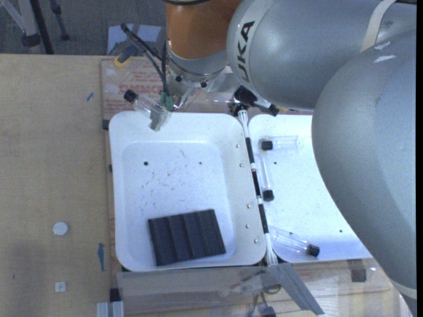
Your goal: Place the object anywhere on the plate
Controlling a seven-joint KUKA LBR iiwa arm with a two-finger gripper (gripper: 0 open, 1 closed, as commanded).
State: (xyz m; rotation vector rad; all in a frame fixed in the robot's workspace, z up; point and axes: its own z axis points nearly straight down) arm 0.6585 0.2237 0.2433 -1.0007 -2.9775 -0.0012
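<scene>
End effector [157,119] at left bin [125,177] 11 o'clock rim; grip state cannot tell. Dark ribbed rectangular plate [187,236] at bin's 6 o'clock. 3 clear plastic tubes, black caps, in right bin [297,197]: 11 [277,144], 9 [265,180], 6 o'clock [294,245]. Task object unclear.

white bins [125,177], dark grey ridged plate [186,236]
</scene>
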